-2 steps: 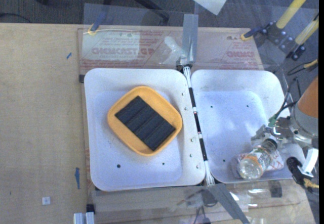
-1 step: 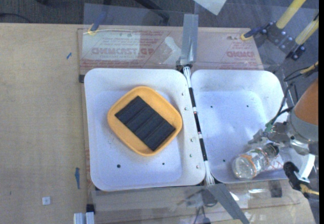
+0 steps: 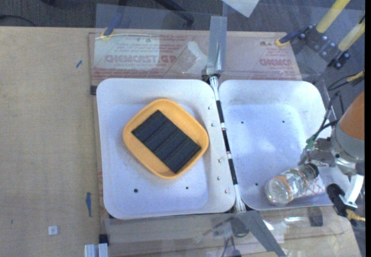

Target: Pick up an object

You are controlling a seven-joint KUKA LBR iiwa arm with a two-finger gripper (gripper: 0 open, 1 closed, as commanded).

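A clear plastic bottle [image 3: 286,187] lies on its side in the near right corner of the right bin [image 3: 261,134], its neck pointing right and slightly away. My gripper [image 3: 317,158] reaches in from the right edge and hangs just over the bottle's neck end, at the bin's right rim. Whether it touches the bottle cannot be made out. In the left bin [image 3: 116,192] a yellow-orange rounded square dish [image 3: 134,143] lies tilted like a diamond, with a black ribbed pad [image 3: 166,140] on top of it.
The two white bins meet at a central ridge [image 3: 224,145]. The arm's orange band and grey wrist [image 3: 351,134] overhang the right bin's right rim. Cables and yellow bars [image 3: 342,0] lie beyond the far right corner. Bare wooden bench [image 3: 40,134] spreads to the left.
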